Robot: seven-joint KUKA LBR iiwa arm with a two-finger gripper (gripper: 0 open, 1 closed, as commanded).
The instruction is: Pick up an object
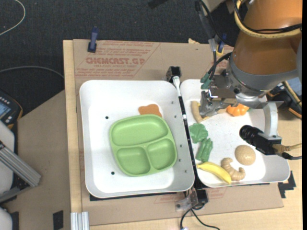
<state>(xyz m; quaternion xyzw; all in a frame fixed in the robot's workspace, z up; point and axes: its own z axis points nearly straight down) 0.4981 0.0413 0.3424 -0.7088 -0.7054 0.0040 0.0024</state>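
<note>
Looking down, I see the claw (209, 105) low over the far-left corner of the right bin (225, 135), close to the wall it shares with the left bin (93, 128); I cannot tell whether it is apart or together. A tan stick (195, 112) lies just left of it and an orange piece (237, 110) just right, with bare floor mid-bin and a green lump (198, 131), green pod (205, 150), banana (214, 171), peanut (234, 169) and tan ball (245, 155) toward the near edge. The left bin holds a green tray (142, 145) with an orange chip (150, 110) at its far rim.

Green tray (142, 144) fills left bin's (98, 104) middle (edges open).
</note>
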